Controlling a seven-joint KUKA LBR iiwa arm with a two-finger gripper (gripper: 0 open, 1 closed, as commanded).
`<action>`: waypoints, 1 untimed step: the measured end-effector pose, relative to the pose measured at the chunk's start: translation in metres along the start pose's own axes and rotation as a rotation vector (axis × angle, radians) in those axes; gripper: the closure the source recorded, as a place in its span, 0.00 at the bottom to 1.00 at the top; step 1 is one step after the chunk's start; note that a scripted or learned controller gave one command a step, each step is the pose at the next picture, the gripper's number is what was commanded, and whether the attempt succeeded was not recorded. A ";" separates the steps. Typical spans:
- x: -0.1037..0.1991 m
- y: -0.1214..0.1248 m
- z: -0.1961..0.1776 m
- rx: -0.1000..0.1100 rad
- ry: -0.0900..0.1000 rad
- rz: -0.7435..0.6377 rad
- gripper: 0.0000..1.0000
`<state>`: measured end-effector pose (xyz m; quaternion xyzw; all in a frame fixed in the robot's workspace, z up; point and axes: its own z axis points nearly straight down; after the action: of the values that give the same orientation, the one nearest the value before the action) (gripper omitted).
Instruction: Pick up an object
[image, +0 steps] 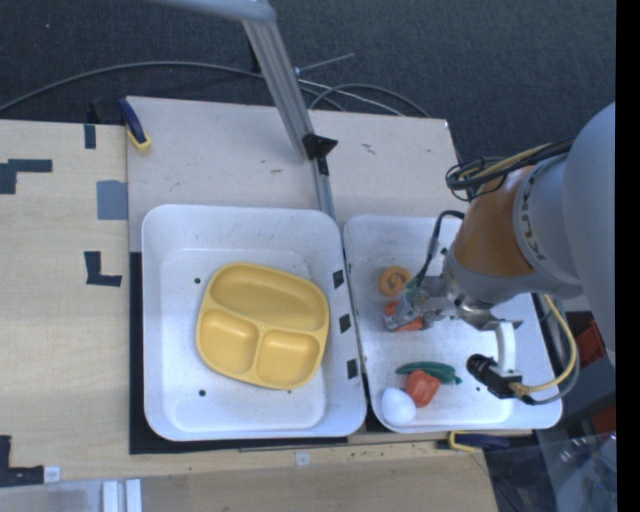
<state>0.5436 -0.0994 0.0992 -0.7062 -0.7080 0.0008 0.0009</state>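
Observation:
My gripper (407, 310) reaches down into the right bin (520, 415) from the right, under the orange band of the arm. Its tip sits over a small orange-red object (403, 324) on the bin floor. Just above the tip lies a round orange piece (393, 280). Nearer the front of the bin are a red pepper with a green stem (424, 384) and a white egg-shaped ball (398, 406).
The left bin (165, 300) holds a yellow divided plate (262, 324). A metal post (290, 95) rises from the back between the bins. A black cable clip (487, 374) hangs from the arm over the right bin's front right.

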 end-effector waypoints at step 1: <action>-0.010 0.000 -0.055 -0.006 -0.001 0.002 1.00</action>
<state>0.5437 -0.1097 0.1543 -0.7070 -0.7072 -0.0007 -0.0016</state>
